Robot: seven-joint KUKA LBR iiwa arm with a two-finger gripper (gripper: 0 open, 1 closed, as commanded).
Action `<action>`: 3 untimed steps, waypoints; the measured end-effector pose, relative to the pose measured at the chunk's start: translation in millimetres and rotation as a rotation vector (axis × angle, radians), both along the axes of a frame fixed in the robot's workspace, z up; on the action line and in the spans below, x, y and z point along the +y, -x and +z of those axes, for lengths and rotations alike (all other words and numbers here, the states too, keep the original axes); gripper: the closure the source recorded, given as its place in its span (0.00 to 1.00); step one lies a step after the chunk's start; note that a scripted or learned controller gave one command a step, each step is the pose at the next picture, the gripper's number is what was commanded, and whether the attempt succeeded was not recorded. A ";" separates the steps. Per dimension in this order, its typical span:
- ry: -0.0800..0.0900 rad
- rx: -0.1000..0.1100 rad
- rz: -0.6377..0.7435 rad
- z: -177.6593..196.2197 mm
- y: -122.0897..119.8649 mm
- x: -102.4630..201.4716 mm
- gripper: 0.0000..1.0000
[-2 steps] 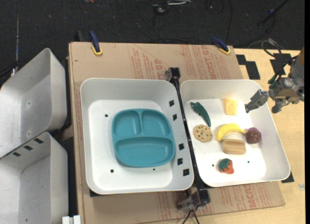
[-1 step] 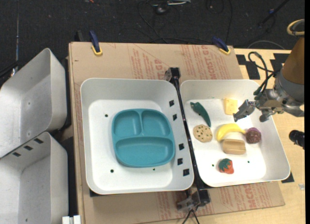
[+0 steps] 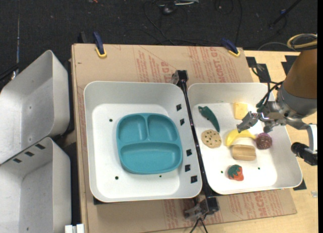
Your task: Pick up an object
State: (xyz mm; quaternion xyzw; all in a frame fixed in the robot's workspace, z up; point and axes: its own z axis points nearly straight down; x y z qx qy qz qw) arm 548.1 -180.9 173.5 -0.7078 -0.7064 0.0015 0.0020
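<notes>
Over the right bin [image 3: 290, 176], the pincer [image 3: 251, 121] gapes empty above a crosswise-lying bread piece [image 3: 243, 152].

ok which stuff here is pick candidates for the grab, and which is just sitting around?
In play, right bin:
gripper
yellow block
banana
cookie
green pepper
bread piece
purple fruit
strawberry

Lying about:
teal divided plate in the left bin
blue clamps on the board's far edge
spare white bins at far left
</notes>
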 end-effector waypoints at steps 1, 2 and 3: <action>0.000 0.000 0.000 -43.7 1.8 -2.1 0.00; 0.002 -0.006 0.001 -30.8 0.2 -2.3 1.00; 0.003 -0.011 0.006 26.1 -8.2 4.8 1.00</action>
